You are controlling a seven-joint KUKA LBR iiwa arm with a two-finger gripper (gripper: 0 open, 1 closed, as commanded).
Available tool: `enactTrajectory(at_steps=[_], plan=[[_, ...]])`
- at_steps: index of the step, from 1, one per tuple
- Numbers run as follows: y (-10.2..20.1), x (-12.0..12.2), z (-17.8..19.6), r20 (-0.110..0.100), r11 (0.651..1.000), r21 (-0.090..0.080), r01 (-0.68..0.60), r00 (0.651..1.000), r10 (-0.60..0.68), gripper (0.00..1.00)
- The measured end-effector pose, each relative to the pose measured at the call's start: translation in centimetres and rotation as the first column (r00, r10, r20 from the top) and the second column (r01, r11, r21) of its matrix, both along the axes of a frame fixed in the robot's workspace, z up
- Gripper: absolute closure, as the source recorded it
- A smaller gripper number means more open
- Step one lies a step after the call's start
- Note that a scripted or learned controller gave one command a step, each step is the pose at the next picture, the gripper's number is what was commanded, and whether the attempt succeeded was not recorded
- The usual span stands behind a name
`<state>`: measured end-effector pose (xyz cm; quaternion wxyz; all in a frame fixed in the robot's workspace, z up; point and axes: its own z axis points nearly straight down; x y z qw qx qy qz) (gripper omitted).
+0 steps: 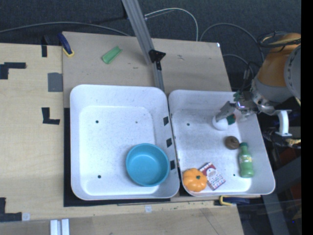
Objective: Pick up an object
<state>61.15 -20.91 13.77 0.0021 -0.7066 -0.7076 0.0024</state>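
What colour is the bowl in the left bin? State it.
Blue: the bowl shows plainly in the camera view, near the left bin's front right corner.

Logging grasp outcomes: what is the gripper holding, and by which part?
Cannot be told: the gripper sits right over a small white object in the right bin, hiding any hold.

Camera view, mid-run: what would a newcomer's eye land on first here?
Probably the blue bowl, alone in the left bin near its front right corner. Next the orange pumpkin at the right bin's front edge, beside a small red and white packet, with a green bottle and a brown lump along the right wall. The gripper sits over a white object near that bin's back right.
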Motion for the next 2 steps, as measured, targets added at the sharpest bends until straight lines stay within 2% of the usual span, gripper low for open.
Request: enactTrajectory(at_steps=[1,2], plan=[[0.1,0.0,-5.1,0.005,1.000,-0.002,-0.001,1.000,0.001,0.00],[0.1,0.0,-3.9,0.004,1.000,-0.001,-0.002,1.000,0.002,1.00]])
